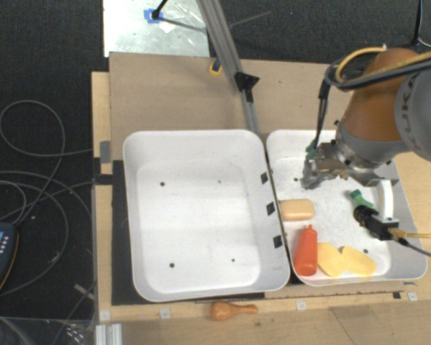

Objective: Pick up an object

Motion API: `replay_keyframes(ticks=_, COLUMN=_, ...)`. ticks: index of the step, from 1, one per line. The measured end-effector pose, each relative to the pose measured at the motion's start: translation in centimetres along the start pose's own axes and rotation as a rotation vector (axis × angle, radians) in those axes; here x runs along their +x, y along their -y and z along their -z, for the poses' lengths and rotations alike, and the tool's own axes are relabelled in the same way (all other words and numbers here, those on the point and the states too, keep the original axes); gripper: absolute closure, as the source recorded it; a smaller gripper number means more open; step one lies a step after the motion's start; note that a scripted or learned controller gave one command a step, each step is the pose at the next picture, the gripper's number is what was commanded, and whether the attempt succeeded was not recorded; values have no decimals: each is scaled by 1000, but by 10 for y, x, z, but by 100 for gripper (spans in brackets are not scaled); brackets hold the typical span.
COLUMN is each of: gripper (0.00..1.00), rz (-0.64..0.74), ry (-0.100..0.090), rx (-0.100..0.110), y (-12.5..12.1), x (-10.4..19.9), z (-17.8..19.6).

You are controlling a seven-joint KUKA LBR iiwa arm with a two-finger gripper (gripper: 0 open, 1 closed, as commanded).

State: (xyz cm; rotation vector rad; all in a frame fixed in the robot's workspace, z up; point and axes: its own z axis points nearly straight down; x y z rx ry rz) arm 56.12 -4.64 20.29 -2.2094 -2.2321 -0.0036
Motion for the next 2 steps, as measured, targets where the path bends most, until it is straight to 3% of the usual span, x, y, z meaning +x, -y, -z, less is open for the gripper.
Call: replay_keyframes(ticks=2, gripper=100, rz=2, ry=-1, rx=-2, y=5, x=118, z=19)
